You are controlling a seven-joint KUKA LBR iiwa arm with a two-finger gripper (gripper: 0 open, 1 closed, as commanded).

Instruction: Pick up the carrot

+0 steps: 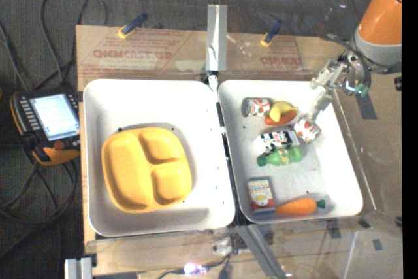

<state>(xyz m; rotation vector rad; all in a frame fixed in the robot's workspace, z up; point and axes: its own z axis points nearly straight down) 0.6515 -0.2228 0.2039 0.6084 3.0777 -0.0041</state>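
The carrot (297,207), orange with a green stub at its right end, lies flat near the front edge of the right bin (339,170). A small carton (260,193) sits just to its left. My gripper (322,96) hangs over the bin's far right part, close above a small red and white can (307,131). It is well away from the carrot, which has nothing touching it. The grey wrist and orange band (382,13) reach in from the top right.
The right bin also holds a red can (256,106), a yellow and red fruit (281,113), a black and white item (279,138) and a green toy (281,157). A yellow divided plate (149,168) lies in the left bin (98,108).
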